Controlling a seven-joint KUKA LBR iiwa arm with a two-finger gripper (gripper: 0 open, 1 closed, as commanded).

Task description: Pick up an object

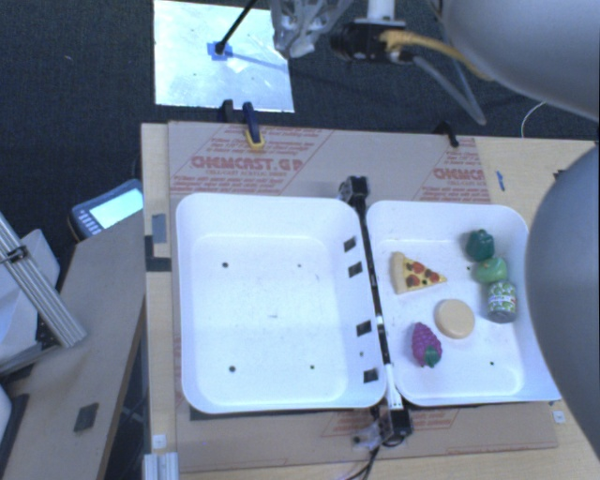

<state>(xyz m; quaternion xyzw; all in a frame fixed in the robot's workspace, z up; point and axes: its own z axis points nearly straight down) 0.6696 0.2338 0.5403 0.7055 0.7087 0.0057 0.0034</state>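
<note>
1. Dark carpet all around; the bench (281, 150) is topped with brown cardboard printed "CHEMCAST GP" and carries two shallow white bins side by side.
2. Left bin (267, 211) shows me just bare white floor with a few small dark dots.
3. Right bin (441, 214) holds every object I can see, grouped in its centre and right half.
4. Pizza slice (413, 273) lies flat near the bin's left wall, upper half.
5. Dark green piece (480, 245) sits at the upper right; a lighter green piece (489, 271) is touching it just below.
6. Small can with a green label (502, 301) sits directly under the light green piece, close to the right wall.
7. Tan round disc (456, 319) lies flat just left of the can.
8. Purple grapes (426, 344) lie below and left of the disc, apart from it.
9. Gripper (302, 28) is at the top edge of my view, beyond the bench and over a shiny metal plate (220, 56), well apart from both bins.
10. Open or closed, I can't tell; it's cropped and blurred.
11. Grey arm link (562, 281) bulks over the right bin's right edge.
</note>
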